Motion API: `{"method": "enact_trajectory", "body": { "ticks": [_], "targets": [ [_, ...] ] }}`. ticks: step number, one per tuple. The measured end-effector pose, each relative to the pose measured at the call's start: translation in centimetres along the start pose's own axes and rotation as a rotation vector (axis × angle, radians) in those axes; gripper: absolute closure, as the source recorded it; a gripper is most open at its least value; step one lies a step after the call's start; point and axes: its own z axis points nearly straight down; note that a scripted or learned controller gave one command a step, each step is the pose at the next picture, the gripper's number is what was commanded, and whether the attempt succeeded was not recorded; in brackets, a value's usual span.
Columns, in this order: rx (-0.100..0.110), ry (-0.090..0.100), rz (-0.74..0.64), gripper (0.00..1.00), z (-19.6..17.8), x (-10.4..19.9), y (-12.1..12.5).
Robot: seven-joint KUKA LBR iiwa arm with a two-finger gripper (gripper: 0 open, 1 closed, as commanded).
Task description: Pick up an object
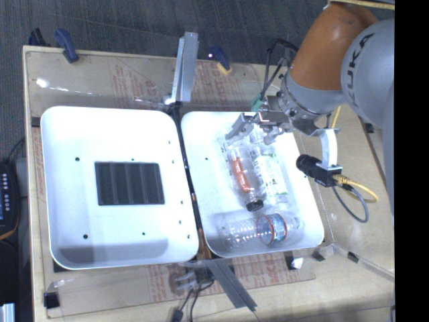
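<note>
Nearest the camera, well below the claw, a clear plastic bottle (263, 229) lies on its side along the front wall of the right bin (201, 180), its label band toward the right. It touches nothing of the claw and is not the easiest target from where the arm sits.

Closer up, just below the claw, 2 slim items lie side by side, running lengthwise down the bin: a clear tube with orange contents (241, 172), ending in a dark cap, and beside it on the right a clear bottle with a white label (271, 176). Their upper ends reach right up under the claw, so 1 of these is my guess for the object being attempted.

The claw (258, 127) hovers low over the upper part of the right bin, its metal fingers pointing down toward those upper ends. How wide it stands I cannot tell, and nothing is visibly caught between the fingers, so I count no grasp yet.

To do this well, I judge the claw should straddle 1 item across its narrow width, not both, and come down centred; the smooth round plastic may roll or squirt sideways if pinched off-centre.

Far to the left of the claw, the left bin (67, 146) holds a dark ribbed tray (129, 183).
</note>
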Motion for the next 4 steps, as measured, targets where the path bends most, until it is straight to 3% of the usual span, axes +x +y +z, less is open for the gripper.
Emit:
{"method": "enact_trajectory", "body": {
  "ticks": [1,2,3,4],
  "targets": [
    [-0.002,0.000,0.077,0.00,1.6,-0.5,-1.2],
    [0.000,0.002,-0.178,0.00,16.9,-2.1,0.7],
    [-0.008,-0.007,-0.182,0.00,18.1,0.7,6.4],
    [-0.006,-0.001,-0.206,0.00,13.7,-3.3,4.5]
  ]
}}
